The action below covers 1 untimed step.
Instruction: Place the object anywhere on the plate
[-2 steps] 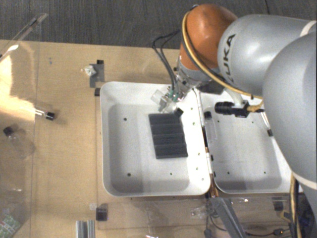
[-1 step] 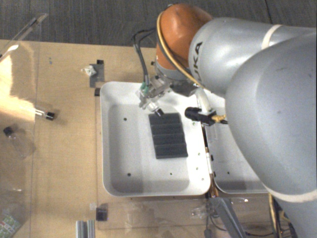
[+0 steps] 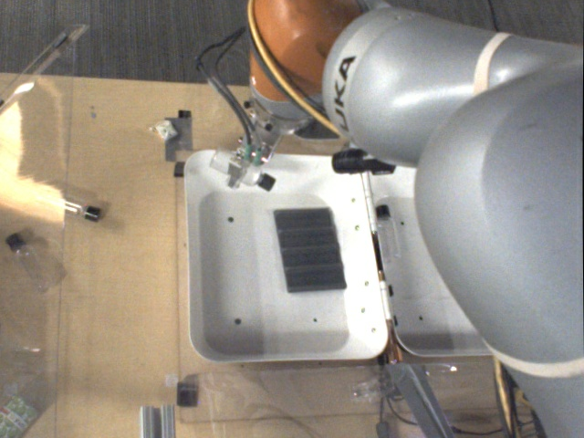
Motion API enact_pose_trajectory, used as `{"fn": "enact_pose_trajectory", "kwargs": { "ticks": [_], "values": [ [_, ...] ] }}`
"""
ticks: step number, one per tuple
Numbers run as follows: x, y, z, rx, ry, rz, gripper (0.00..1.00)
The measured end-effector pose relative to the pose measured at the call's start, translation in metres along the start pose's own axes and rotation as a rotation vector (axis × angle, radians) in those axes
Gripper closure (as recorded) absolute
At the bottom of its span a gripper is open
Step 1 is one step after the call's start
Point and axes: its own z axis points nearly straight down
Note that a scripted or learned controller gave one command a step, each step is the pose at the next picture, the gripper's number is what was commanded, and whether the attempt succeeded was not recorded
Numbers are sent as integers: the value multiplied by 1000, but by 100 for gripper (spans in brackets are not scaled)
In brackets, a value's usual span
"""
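The two-finger gripper (image 3: pixel 248 167) is hanging over the far-left corner of the left shallow white plastic bin (image 3: pixel 212 272); its state cannot be determined. The bins are sitting on a tan wooden bench (image 3: pixel 100 272). The grey arm (image 3: pixel 456 135) is hiding most of the right bin (image 3: pixel 415 272). A dark grey ribbed rectangular plate (image 3: pixel 310 249) is lying flat at the left bin's centre.

A small black-capped vial (image 3: pixel 80 210) lies on the wooden bench (image 3: pixel 100 318) left of the bins; another clear vial (image 3: pixel 26 254) rests nearby. A dark bracket (image 3: pixel 179 137), perhaps a clamp, stands beside the left bin's (image 3: pixel 205 336) far corner.
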Motion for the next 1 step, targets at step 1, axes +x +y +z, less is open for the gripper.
{"fn": "enact_pose_trajectory", "kwargs": {
  "ticks": [1],
  "values": [
    [31,15,5,-1,1,-337,100]
  ]
}}
